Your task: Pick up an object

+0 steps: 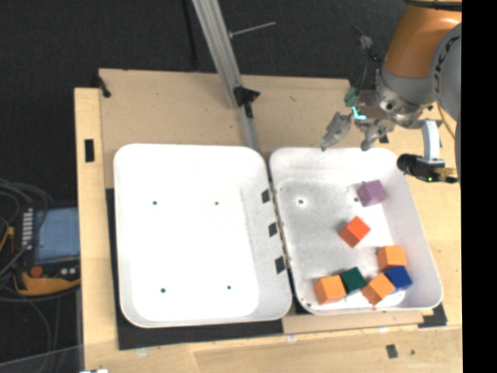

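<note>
My gripper (351, 135) hangs above the far edge of the right bin (311, 208), its two fingers spread apart and open with nothing between them. Below it in that bin lie a purple block (370, 193) and a red-orange block (355, 231) near the middle. Along the near edge sit an orange block (329, 288), a dark green block (353, 279), another orange block (380, 287), a blue block (397, 277) and a further orange block (391, 256). The purple block is the closest to the gripper, a short way nearer the camera.
The left bin (194, 231) stands beside the right one, sharing a hinged middle edge. A slanted metal pole (221, 53) rises from the bench behind the bins. A black cable fitting (423, 166) juts out by the right bin's far right corner.
</note>
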You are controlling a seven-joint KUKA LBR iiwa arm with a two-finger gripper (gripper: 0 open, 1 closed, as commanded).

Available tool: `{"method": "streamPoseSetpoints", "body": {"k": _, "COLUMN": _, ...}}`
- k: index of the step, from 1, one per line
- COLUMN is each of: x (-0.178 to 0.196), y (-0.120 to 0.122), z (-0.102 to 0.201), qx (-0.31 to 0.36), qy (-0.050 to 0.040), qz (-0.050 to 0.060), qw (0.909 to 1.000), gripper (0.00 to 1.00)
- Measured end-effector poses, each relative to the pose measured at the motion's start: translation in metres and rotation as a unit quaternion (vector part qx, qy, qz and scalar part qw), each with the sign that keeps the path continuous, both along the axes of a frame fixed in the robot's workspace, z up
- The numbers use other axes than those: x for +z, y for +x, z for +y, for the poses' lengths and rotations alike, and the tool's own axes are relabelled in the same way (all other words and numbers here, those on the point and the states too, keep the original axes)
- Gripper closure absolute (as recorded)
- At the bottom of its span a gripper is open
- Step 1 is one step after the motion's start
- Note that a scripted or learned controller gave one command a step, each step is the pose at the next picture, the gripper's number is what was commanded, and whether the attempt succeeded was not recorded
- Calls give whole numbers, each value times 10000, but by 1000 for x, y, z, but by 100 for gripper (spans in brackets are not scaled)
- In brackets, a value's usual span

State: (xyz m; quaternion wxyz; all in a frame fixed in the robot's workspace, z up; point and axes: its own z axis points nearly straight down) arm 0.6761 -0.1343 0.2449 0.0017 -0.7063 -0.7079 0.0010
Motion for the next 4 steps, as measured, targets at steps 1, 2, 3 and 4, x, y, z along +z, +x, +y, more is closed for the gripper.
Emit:
{"method": "streamPoseSetpoints", "body": {"k": 1, "x": 3, "y": 1, "z": -1, "qx": 9, "qy": -20, "qz": -20, "qw": 10000, "gripper": 0}}
{"method": "streamPoseSetpoints", "body": {"k": 2, "x": -60, "y": -1, "z": 0, "qx": -3, "qy": -18, "qz": 5, "qw": 10000, "gripper": 0}}
{"method": "streamPoseSetpoints", "body": {"k": 3, "x": -111, "y": -1, "z": 8, "qx": 10, "qy": -16, "qz": 1, "qw": 10000, "gripper": 0}}
{"method": "streamPoseSetpoints", "body": {"k": 4, "x": -150, "y": -1, "z": 6, "qx": 3, "qy": -22, "qz": -2, "qw": 10000, "gripper": 0}}
